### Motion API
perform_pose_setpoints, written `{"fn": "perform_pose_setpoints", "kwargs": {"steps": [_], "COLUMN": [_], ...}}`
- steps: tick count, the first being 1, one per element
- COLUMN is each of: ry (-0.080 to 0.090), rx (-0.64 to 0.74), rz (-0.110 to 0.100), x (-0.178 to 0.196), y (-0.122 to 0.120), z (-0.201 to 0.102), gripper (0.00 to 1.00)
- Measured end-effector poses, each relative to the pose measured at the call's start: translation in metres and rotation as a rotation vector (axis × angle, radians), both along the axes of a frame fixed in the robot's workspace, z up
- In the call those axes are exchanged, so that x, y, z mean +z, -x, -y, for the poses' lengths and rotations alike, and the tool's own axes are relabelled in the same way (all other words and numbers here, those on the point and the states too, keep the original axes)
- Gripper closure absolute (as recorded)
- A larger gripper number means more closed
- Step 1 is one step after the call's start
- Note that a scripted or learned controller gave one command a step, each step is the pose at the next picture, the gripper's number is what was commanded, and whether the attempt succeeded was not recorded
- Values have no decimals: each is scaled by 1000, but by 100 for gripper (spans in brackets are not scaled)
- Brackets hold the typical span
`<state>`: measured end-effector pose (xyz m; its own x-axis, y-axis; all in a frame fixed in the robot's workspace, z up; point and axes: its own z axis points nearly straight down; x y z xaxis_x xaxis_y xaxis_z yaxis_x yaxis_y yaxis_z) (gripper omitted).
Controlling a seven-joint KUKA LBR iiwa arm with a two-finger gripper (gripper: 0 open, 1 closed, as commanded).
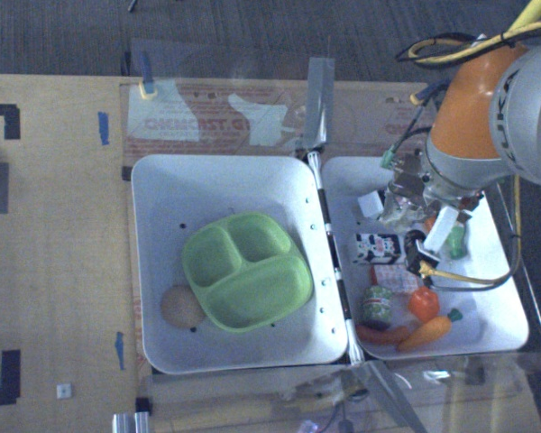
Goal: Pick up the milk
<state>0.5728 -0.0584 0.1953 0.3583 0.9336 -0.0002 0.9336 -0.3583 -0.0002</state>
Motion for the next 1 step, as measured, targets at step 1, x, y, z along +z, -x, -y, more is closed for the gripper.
{"fn": "perform_pose_setpoints", "kwargs": {"steps": [1], "ry": [-1], "rx": [116], "rz": [-3], "x": [23], "y": [79], "z": [-67], "gripper": [100]}}
